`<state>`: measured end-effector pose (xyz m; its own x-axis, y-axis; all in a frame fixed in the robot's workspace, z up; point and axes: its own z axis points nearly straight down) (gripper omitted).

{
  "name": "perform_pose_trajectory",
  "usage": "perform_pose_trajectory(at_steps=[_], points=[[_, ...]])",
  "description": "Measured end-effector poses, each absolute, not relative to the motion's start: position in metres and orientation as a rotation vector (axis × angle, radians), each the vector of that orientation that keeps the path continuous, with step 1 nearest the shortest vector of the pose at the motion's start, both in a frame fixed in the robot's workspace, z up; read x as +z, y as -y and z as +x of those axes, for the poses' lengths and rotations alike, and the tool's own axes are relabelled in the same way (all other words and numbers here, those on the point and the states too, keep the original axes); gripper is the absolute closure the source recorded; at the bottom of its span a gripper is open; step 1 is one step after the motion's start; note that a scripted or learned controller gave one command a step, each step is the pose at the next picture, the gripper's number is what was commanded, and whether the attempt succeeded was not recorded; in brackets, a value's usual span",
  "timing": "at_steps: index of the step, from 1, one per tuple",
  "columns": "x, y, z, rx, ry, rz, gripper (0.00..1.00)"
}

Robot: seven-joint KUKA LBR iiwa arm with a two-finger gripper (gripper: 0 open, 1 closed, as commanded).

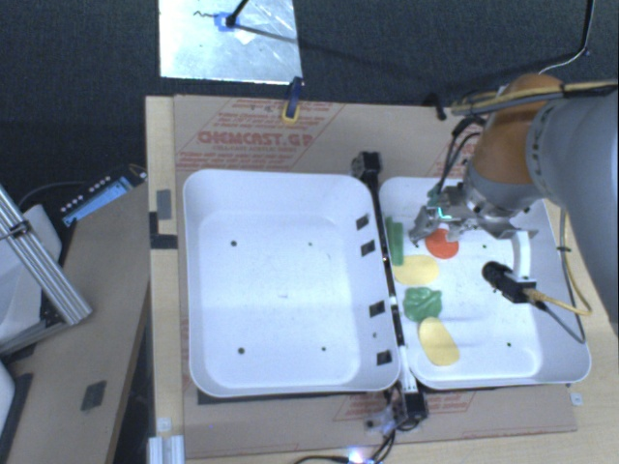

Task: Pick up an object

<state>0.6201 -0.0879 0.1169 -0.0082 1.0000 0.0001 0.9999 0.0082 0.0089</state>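
My gripper (432, 225) hangs over the upper part of the right bin (561, 356), just above and left of an orange-red round piece (443, 246). Below it lie a pale yellow flat piece (416, 271), a green lumpy piece (423, 304) and a yellow oval piece (438, 342), strung down the bin's left side. A thin green stick (395, 241) lies along the bin's left wall. The wrist hides the fingers, and I see nothing held between them.
The left bin (280, 278) sits beside the right one, with black clips (372, 249) along the shared divider. A yellow-and-blue clamp (291, 104) stands on the cardboard behind the bins, near a silver sheet (229, 27). The right bin's lower right floor is bare.
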Motion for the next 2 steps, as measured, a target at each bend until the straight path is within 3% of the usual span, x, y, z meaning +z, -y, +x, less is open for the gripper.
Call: perform_pose_trajectory(at_steps=[1, 2], points=[[0.085, 0.083, 0.636, 0.002, -2.224, 2.214, 0.0], [0.099, 0.082, 0.639, 0.014, -2.223, 2.209, 1.0]])
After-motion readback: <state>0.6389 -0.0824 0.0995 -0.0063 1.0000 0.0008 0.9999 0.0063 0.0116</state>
